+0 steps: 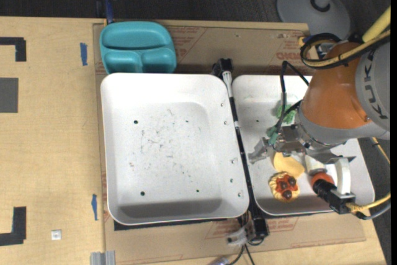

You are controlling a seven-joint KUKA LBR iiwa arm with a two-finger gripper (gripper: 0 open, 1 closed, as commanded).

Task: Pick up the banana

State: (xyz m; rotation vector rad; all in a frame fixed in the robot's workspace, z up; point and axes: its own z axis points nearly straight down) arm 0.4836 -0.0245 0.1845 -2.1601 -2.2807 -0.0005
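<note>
A pale yellow piece that I take for the banana [289, 164] lies in the right bin [260, 96], near its front half. The arm partly covers its upper edge. My gripper [279, 144] hangs low over the bin, just above and left of the banana, below the orange band of the arm. From this angle I cannot tell whether it touches the fruit.
A round yellow toy with red spots [283, 187] lies right in front of the banana. A green item [286, 110] sits further back, beside the arm. The left bin [118, 133] adjoins, with a teal divided tray [138, 46] behind it. A grey stand base [307, 3] is at the back right.
</note>
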